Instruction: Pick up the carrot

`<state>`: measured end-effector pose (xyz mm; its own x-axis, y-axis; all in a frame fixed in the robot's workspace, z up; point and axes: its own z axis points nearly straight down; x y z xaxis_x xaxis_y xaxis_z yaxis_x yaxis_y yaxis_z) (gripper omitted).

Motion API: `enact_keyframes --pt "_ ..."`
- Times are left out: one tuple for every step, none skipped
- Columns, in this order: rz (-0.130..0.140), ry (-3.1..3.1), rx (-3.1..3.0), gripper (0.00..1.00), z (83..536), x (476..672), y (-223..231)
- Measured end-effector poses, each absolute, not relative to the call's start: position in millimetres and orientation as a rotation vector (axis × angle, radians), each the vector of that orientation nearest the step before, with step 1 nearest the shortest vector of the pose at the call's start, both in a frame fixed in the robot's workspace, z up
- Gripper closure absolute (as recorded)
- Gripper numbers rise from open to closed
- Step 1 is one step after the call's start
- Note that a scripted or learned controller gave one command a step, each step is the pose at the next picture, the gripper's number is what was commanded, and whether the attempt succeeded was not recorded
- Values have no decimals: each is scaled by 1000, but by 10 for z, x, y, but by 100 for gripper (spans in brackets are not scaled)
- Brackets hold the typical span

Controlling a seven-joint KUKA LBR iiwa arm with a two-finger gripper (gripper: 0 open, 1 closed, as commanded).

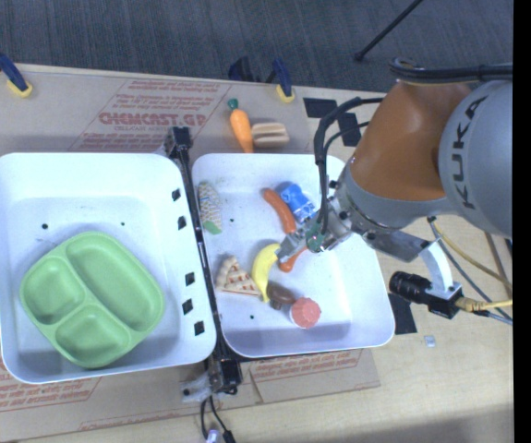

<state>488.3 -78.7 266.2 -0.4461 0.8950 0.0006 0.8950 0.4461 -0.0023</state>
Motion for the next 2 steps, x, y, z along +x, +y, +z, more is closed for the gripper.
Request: enact_keyframes --pt "3 -2351 -2077 100 2271 4782 -360" --pt "2 -2699 -1607 100 2619 4765 -961"
